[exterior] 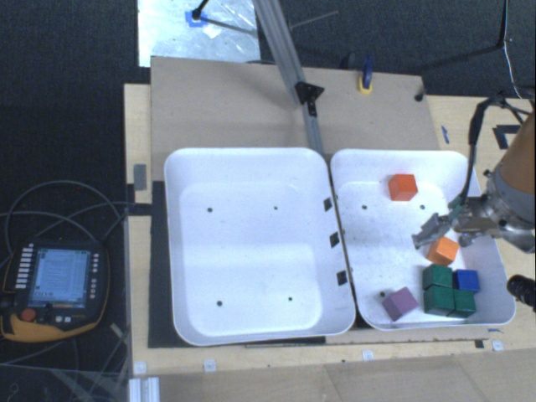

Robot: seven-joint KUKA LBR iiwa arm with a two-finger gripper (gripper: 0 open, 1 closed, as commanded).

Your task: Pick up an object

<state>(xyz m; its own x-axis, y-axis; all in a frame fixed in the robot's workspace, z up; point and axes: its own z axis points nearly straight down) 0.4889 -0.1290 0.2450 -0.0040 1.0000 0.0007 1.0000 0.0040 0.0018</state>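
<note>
Lighting even and diffuse from overhead, bright on the two white bins [251, 162] with faint soft shadows, glare on a reflective sheet [201, 19] at top, dark floor [67, 74] underexposed, overall focus slightly soft and grainy.

Right bin [368, 308]: shallow, white, holding six small blocks. An orange cube [403, 187] sits alone in the far part of the bin, well apart from the rest, resting flat. A second orange block [443, 250] lies nearer the right wall, turned at an angle to the bin's sides. Just in front of it a cluster occupies the near right corner: a dark green cube [437, 276] touching a blue cube [466, 280] to its right, with a green block [449, 301] touching both along their near sides. A purple cube [400, 303] rests near the front wall, left of the cluster, slightly rotated and apart from it.
</note>
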